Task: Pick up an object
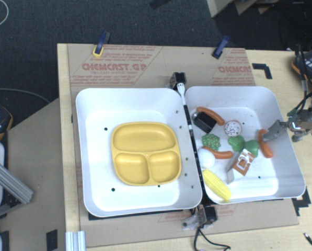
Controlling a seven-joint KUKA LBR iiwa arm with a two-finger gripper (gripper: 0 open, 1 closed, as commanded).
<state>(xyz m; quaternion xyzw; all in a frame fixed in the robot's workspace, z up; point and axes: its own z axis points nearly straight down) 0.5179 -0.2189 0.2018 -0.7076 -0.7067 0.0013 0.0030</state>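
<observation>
A glossy yellow three-compartment tray [145,153] is lying in the left bin [88,140], smooth white floor showing all round it. Crowding the right bin [281,166]: a ridged corn cob [217,185], sausages, green pieces. The gripper [275,131] is hanging over that bin's right rim.

Glossy yellow plastic tray [145,153], smooth white plastic bins [88,140], cardboard sheet [145,64]
</observation>
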